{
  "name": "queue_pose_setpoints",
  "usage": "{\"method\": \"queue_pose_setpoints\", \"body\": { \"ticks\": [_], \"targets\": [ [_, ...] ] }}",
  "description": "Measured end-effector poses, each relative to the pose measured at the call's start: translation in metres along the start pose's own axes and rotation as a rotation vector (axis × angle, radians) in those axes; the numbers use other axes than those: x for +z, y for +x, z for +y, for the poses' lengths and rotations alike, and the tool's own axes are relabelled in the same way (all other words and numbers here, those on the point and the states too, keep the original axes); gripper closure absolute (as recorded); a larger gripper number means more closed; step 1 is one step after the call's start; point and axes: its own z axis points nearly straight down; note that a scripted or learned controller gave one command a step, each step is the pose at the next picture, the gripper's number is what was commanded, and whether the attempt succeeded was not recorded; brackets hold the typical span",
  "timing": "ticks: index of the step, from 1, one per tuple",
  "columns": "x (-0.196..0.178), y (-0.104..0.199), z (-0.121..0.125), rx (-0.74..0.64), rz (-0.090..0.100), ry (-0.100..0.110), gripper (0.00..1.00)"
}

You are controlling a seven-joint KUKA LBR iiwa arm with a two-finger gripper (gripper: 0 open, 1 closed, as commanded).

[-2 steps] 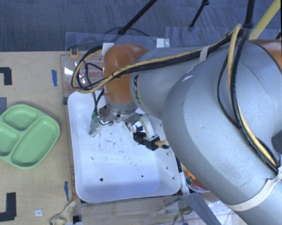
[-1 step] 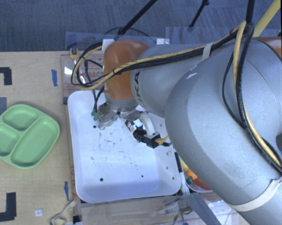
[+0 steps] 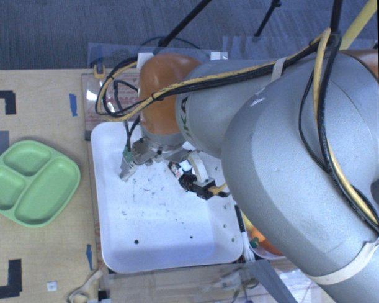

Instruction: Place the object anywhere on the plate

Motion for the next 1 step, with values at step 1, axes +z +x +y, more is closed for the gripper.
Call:
{"method": "queue_pose_setpoints", "body": {
  "ticks": [1],
  "targets": [
    [-0.0754, -0.0659, -0.0096, 0.179, -0.001, 0.014, 0.0]
  ]
}}
